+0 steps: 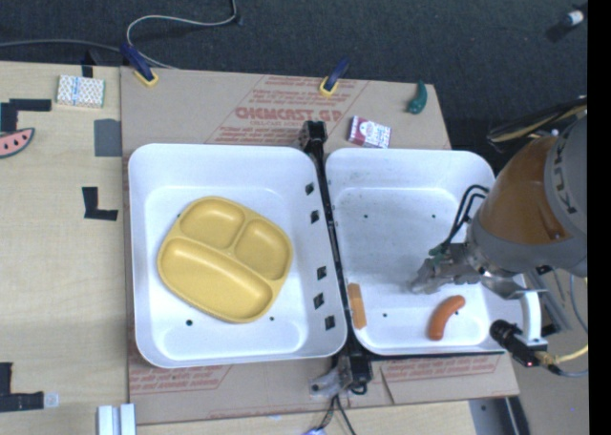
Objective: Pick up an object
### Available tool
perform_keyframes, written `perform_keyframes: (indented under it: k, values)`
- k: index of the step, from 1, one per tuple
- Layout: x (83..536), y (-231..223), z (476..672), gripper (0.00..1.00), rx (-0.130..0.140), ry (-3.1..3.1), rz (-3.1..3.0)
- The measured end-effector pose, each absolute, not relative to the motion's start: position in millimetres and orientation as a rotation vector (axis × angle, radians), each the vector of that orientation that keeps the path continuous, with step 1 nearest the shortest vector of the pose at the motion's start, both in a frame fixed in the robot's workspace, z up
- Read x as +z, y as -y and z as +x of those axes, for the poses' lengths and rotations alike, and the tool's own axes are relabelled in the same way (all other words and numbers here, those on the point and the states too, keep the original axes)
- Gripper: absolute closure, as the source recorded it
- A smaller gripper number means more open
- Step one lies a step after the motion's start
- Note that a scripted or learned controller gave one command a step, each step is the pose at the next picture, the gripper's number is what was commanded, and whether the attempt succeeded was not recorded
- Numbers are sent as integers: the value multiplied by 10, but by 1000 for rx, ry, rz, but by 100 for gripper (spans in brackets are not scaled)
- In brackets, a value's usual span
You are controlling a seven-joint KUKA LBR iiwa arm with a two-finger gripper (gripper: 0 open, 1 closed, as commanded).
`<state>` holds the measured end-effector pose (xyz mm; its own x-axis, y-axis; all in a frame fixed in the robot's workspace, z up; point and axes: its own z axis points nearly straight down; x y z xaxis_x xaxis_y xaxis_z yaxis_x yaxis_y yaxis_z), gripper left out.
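An orange sausage (445, 317) lies in the right bin (401, 176), near its front right corner. A smaller tan piece of food (356, 304) rests against that bin's left wall. My gripper (430, 276) hangs low inside the right bin, just above and left of the sausage, apart from it. The arm's grey and orange wrist (530, 214) covers the bin's right side. A yellow divided plate (225, 258) sits in the left bin (153, 176).
A small red and white packet (368, 132) lies on the cardboard behind the bins. A green item (418, 97) and yellow clamps (333, 80) sit along the far edge. A black divider strip (320, 233) runs between the bins.
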<state>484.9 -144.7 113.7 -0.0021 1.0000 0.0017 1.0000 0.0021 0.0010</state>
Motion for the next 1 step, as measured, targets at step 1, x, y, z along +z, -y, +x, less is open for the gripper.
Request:
perform_keyframes:
  k: [1]
  values:
    - [1136,1447,4848,0,-3,2223,-2219]
